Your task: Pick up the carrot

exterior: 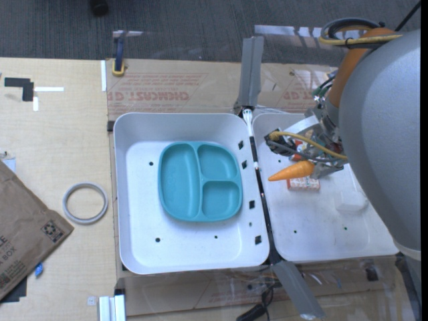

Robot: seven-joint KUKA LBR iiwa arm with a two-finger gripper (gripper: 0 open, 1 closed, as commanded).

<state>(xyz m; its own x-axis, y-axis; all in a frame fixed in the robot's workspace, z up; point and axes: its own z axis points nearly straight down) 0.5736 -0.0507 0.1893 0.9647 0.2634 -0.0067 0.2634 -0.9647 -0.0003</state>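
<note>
The orange carrot [291, 171] lies at a slant in the right bin [314, 236], near the bin's left wall, with its thin tip pointing left. Its thick end meets the underside of my gripper [317, 160], which hangs over the bin's upper middle amid dark and yellow cables. The arm's big grey body [388, 132] covers the bin's right side. The gripper's own parts hide how it meets the carrot.
A small red and white packet [304, 184] lies just below the carrot. The left bin [134, 179] holds a teal divided plate [199, 180]. A tape ring [85, 202] and a cardboard box [23, 233] sit on the bench at left.
</note>
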